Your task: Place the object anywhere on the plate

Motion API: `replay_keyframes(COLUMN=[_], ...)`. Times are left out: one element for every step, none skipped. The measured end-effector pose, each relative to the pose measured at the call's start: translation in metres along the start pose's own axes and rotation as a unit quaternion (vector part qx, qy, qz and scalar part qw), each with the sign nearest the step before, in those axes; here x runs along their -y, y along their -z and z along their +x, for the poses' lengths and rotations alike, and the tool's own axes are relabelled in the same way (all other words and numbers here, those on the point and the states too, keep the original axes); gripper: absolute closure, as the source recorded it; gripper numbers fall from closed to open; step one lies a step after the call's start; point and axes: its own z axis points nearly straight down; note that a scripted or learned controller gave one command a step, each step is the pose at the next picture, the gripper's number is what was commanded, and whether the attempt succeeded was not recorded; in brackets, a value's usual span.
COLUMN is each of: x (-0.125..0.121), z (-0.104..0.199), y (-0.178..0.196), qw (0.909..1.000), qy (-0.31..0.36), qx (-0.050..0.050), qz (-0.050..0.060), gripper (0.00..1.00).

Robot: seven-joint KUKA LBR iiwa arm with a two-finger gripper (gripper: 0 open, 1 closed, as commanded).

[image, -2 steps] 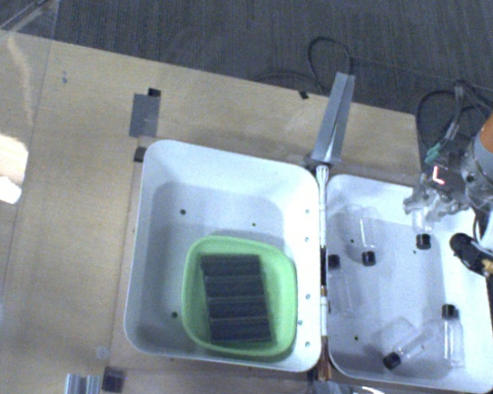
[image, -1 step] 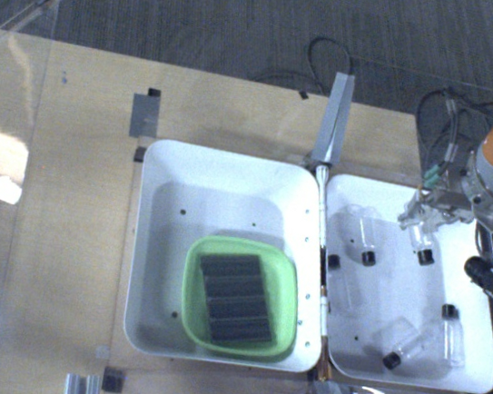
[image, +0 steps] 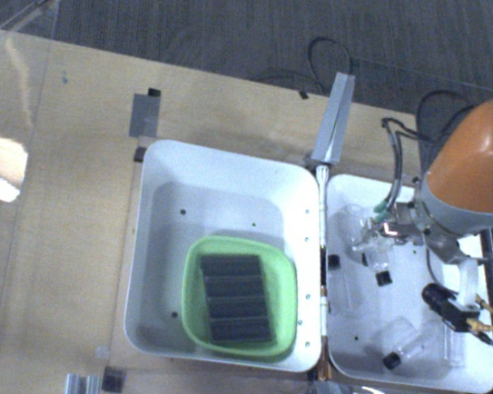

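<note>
Item: green plate [image: 194,271], left bin [image: 161,188], carries dark ribbed block [image: 233,300].
Right bin [image: 477,373]: clear plastic pieces [image: 404,339], hard to see.
Pincer [image: 376,238] low over right bin; finger state cannot tell.
Risk: transparent pieces misjudged, grasp closes on nothing; piece slips near bin wall.

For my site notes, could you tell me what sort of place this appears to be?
Most likely a robotics lab workcell: a KUKA arm reaches over two white bins on a wooden bench, with cables trailing over grey carpet.
</note>
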Motion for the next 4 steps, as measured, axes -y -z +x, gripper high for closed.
replay_keyframes(x=[0.040,0.040,0.038,0.036], z=[0.084,0.084,0.084,0.085], y=[0.036,0.035,0.046,0.057], qw=[0.9914,0.9915,0.9914,0.9913], qy=[0.131,0.130,0.131,0.131], qx=[0.000,0.000,0.000,0.000], qz=[-0.001,-0.001,-0.004,-0.007], gripper=[1.00,0.00,1.00,1.00])
